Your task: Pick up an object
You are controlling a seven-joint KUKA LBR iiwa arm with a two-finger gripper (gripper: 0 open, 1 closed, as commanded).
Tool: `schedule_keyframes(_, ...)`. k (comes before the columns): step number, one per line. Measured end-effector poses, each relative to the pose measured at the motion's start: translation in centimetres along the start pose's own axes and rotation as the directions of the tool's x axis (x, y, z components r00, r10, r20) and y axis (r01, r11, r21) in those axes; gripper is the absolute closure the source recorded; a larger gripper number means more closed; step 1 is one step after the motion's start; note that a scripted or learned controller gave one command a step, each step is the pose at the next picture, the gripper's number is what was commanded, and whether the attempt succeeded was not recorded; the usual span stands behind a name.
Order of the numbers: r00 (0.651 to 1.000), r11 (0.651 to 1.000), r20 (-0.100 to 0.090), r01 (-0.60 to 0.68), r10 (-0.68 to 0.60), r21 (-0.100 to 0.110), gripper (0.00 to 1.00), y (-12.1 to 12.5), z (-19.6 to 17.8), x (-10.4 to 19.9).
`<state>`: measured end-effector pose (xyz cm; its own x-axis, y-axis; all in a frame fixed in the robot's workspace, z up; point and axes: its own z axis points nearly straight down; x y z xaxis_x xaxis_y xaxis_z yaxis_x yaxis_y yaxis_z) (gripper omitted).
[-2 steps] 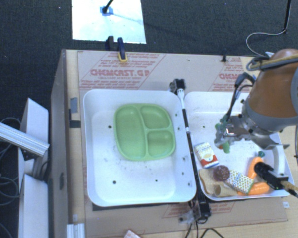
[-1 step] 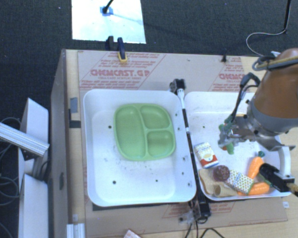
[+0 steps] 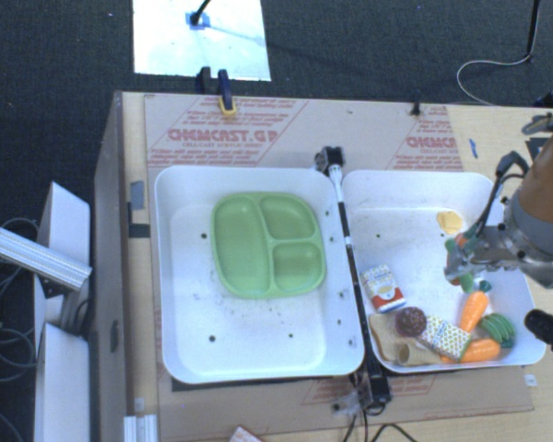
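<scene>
The right bin (image 3: 415, 201) holds several small items. A white and red carton (image 3: 382, 288) lies near its left wall. Along the front are a brown ball (image 3: 410, 321), a patterned box (image 3: 445, 338), an orange carrot (image 3: 475, 309), a second orange piece (image 3: 480, 349) and a green piece (image 3: 500, 327). A yellow piece (image 3: 450, 220) lies farther back. My gripper (image 3: 467, 270) hangs over the bin's right side, just above the carrot's upper end. Nothing visibly hangs from it.
The left bin (image 3: 189, 339) carries a green divided plate (image 3: 265, 245). A black bar (image 3: 346, 247) runs between the two bins. A tan piece (image 3: 396, 351) lies at the right bin's front edge. The arm's orange band (image 3: 546, 178) reaches in at the right.
</scene>
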<state>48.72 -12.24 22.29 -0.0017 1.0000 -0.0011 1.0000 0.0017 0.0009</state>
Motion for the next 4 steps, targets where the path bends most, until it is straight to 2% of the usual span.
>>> schedule_keyframes(1, 1.0, 1.0, -0.001, 0.002, -0.002, -0.002, 1.0, 0.0, -2.4, 2.7)
schedule_keyframes(3, 1.0, 1.0, -0.001, 0.003, -0.003, -0.002, 1.0, 0.0, -3.4, 4.0)
schedule_keyframes(4, 1.0, 1.0, 0.0, 0.0, 0.0, -0.002, 1.0, 0.0, -3.0, 1.5)
